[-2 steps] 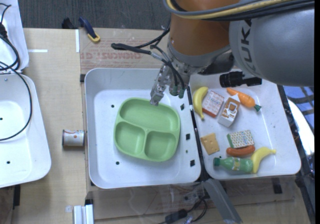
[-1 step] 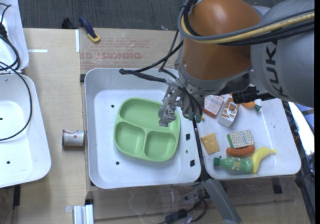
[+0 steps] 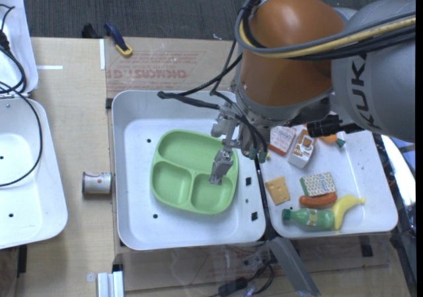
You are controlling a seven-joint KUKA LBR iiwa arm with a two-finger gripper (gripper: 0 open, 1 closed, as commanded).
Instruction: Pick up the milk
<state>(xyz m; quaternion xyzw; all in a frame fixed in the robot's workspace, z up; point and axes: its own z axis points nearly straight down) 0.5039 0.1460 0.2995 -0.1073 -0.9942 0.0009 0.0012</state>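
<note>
Arm (image 3: 317,57) fills upper right of frame, grey w/ big orange band, cables looped over it.

2 white bins at centre. Left bin (image 3: 132,223) holds green 3-compartment tray (image 3: 178,150). Right bin (image 3: 377,216) holds the food items.

Gripper (image 3: 223,165) hangs over tray, centre frame, above the tray's right compartments. Nothing seen between its fingers; whether open or closed, can't tell from this angle.

Banana (image 3: 349,206) lower right, beside green bottle (image 3: 309,218) lying on its side. Above them a small sandwich-like box (image 3: 318,184), red-orange piece beneath it. Cracker-like orange square (image 3: 278,189) near the bin divider.

Milk (image 3: 301,149): small white carton w/ orange-brown print, upper left of right bin, tilted, touching a 2nd white-and-red carton (image 3: 283,139) on its left. Which is the milk is a judgement; print too small to read. Partly under the arm's shadow.

Handling, est.: light, cardboard or plastic toy, fairly stiff but may dent under hard squeeze. Smooth faces, could slip. Best grip across the 2 broad flat sides at mid-body, away from the neighbour carton, which crowds 1 side.

Small can (image 3: 97,183) on bench at left, outside the bins.
</note>
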